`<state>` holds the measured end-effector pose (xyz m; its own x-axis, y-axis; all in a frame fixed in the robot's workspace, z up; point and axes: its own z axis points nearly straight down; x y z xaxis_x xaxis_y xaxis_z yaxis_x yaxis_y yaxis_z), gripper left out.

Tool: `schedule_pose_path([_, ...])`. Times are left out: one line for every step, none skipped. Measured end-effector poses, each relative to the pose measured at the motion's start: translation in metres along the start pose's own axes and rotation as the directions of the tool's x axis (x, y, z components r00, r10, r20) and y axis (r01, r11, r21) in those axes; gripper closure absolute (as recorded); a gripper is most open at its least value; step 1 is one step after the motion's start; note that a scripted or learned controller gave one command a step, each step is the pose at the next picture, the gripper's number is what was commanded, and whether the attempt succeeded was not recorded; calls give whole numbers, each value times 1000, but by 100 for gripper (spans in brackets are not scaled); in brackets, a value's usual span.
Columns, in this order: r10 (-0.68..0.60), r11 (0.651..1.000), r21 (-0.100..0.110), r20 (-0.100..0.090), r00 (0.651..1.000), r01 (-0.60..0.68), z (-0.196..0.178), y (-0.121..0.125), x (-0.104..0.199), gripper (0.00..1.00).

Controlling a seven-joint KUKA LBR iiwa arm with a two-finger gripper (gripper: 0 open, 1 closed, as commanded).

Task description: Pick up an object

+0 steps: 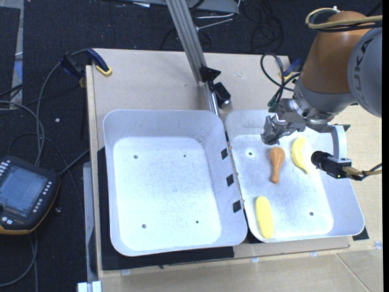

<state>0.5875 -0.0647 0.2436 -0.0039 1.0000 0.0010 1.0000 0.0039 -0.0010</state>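
Three objects lie in the right bin (316,224). An orange-brown drumstick-shaped piece (276,162) lies near the bin's middle. A yellow banana-like piece (299,153) rests just to its right. A yellow oblong piece (264,216) sits near the front edge. My gripper (271,134) hangs over the bin's back part, just above and left of the drumstick piece's top end. Nothing shows between its dark fingers.
The left bin (164,181) adjoins the right one, with black clips along the shared rim. A slanted metal pole (189,35) rises behind the bins. A black fitting with a cable (331,162) juts out beside the banana piece. A teach pendant (21,193) lies at the far left.
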Motion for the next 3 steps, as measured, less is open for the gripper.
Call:
schedule_pose_path([0, 1000, -1, 0, 1000, 0, -8, -2, 52, 100])
schedule_pose_path([-1, 1000, -1, 0, 1000, 1, -12, -7, 98, 100])
schedule_pose_path([0, 1000, -1, 0, 1000, 0, -10, -10, 142, 100])
